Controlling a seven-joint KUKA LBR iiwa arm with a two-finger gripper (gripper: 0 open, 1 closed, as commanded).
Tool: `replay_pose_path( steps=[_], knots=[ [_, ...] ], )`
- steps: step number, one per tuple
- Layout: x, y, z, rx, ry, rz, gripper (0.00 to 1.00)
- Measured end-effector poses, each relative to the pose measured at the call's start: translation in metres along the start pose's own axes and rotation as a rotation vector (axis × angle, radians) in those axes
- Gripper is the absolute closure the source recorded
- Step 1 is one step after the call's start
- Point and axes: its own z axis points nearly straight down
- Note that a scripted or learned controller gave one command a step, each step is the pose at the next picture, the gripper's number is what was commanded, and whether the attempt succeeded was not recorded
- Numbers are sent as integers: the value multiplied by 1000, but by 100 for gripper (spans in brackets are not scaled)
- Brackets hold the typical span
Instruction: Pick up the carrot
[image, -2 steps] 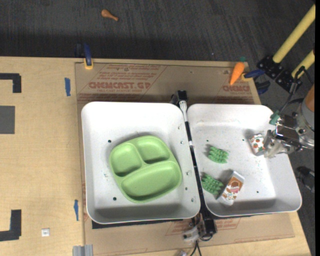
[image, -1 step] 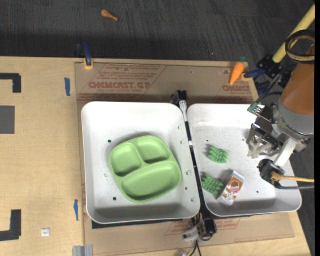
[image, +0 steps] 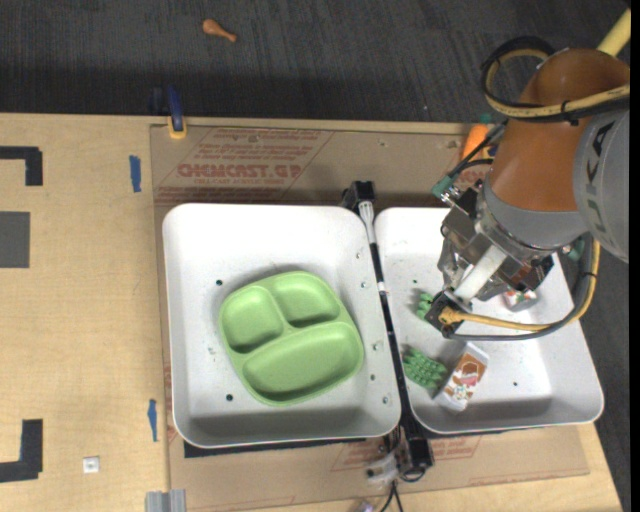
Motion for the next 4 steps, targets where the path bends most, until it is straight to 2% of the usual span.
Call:
replay_pose_path(
  steps=[1, 2, 3, 4],
  knots=[
    [0, 0, 0, 0, 0, 1, 0],
    [-44, 76, 120, 2, -1, -105, 0],
    [-49, 62, 120, 4, -1, 148, 0],
    [-86, 92, 210, 3, 0, -61, 0]
  ],
)
